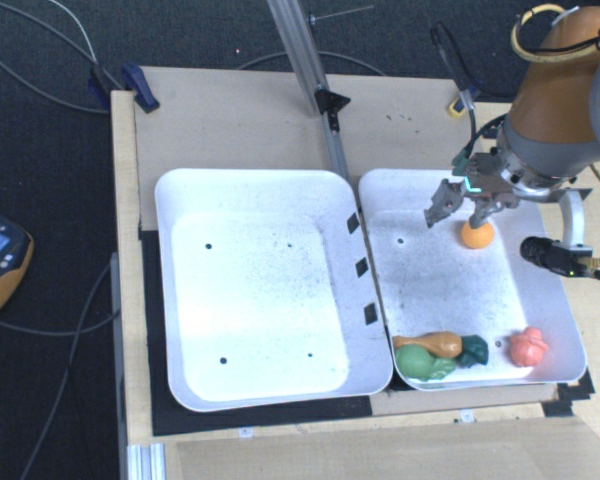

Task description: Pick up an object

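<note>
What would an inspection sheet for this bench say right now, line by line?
Surface: bench bears left bin and right bin side by side.
Job's things: orange ball in right bin's far part; tan toy, green toy, dark teal toy and pink toy along its near edge.
Clutter: nothing seen.
Grippers: gripper open, above the ball, not holding it.
Cables: loose ones on the floor at far left; one by the arm.
Surroundings: dark floor, handheld pendant at left, metal pole.
</note>
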`<state>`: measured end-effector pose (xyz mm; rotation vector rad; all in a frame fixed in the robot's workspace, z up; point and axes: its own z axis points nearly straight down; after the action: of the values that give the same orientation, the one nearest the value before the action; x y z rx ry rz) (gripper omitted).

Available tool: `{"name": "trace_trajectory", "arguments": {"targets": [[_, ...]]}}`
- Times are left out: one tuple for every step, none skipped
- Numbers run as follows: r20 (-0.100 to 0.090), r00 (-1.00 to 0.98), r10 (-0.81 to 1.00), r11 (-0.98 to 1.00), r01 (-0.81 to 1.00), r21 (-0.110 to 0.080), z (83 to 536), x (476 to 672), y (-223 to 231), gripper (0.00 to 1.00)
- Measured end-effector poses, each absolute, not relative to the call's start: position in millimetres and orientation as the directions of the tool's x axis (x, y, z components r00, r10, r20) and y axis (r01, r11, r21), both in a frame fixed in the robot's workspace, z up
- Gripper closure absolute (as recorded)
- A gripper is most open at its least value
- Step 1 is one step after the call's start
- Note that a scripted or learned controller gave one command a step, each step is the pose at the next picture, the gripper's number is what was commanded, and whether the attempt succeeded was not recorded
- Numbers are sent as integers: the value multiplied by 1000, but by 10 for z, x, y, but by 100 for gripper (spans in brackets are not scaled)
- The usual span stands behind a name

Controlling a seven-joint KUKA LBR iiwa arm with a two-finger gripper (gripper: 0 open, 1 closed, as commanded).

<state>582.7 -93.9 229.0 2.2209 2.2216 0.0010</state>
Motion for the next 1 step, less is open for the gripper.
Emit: {"name": "trace_trajectory", "arguments": {"targets": [[0, 0, 1000, 0, 1000, 1, 2290, 5827, -939, 0]]}}
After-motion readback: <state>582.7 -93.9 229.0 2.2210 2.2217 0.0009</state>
